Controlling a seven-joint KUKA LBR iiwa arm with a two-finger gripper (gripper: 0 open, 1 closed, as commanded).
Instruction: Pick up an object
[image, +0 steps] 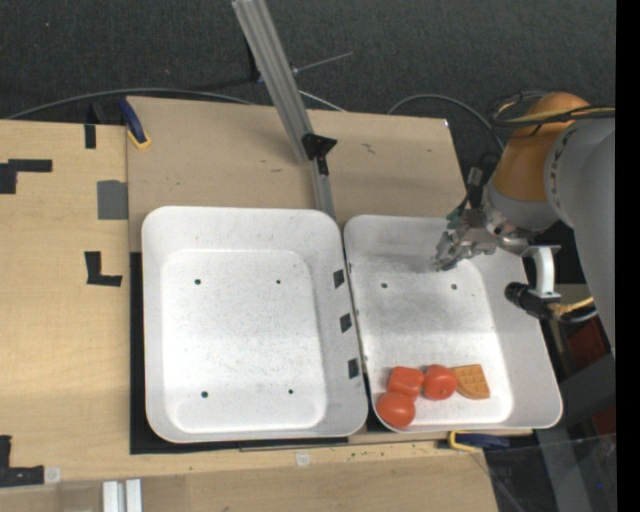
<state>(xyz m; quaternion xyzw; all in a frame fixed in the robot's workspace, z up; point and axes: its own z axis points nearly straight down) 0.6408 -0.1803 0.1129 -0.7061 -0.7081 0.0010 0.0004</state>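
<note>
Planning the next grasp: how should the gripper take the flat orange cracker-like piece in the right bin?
Hedged: come straight down on the orange piece and pinch its near and far edges. It lies flat, its left edge seems to touch a red piece, and the right bin's wall stands right of it. The gripper hovers at the bin's far end.

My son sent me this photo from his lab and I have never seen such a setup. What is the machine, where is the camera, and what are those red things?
The picture comes from one camera fixed above a bench, looking down at a slant. The grey machine with an orange band at the right is a robot arm. Its gripper, a two-finger claw, hangs over the far end of the right bin, with nothing visible between its fingers. Two shallow white bins sit side by side; the left bin is the larger. At the near end of the right bin lie three red objects bunched together and a flat orange piece beside them. The arm's job is to pick one up.
</note>
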